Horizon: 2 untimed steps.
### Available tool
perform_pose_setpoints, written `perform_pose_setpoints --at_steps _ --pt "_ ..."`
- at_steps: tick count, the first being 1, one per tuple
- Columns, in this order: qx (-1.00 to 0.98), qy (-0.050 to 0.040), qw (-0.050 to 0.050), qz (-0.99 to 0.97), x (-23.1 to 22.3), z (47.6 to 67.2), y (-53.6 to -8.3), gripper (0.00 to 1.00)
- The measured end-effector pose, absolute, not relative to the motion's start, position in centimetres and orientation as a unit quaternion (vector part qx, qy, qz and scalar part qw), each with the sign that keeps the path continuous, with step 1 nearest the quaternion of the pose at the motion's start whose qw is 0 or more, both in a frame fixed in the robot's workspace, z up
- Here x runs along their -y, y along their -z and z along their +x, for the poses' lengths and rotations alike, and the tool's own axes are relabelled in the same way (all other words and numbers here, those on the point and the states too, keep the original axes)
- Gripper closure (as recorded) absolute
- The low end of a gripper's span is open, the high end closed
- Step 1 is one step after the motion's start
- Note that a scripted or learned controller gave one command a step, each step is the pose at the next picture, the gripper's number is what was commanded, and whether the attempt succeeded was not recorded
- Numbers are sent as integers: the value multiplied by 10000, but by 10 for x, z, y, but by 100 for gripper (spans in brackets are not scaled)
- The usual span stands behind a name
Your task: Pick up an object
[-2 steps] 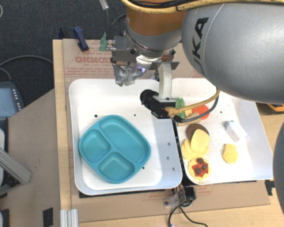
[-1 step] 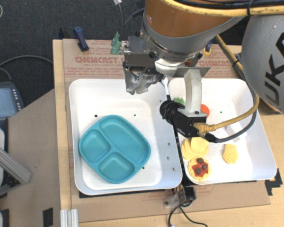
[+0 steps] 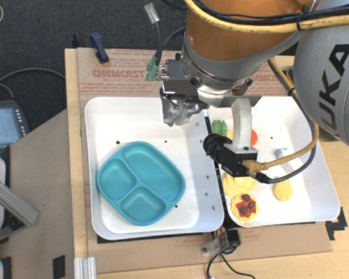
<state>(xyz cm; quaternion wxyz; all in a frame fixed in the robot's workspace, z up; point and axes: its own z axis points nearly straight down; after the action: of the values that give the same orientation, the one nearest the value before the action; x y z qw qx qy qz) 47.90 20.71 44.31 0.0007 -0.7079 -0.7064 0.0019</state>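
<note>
Brown cardboard sheet [image 3: 122,71]: I read "CHEMCAST" | grey two-finger gripper [image 3: 175,114]: over left white bin [image 3: 99,118], opening indeterminable | arm casing [image 3: 337,92]: "KU"

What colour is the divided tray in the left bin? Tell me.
Teal blue tray, clearest in the camera view.
</note>
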Motion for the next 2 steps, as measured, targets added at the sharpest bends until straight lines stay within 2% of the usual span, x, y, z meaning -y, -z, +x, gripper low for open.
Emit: perform_pose_setpoints --at_steps 1,2 --pt "7062 15 -11 -7080 -187 591 -362 100" --pt "7090 56 -20 -7052 -227 547 -497 100"
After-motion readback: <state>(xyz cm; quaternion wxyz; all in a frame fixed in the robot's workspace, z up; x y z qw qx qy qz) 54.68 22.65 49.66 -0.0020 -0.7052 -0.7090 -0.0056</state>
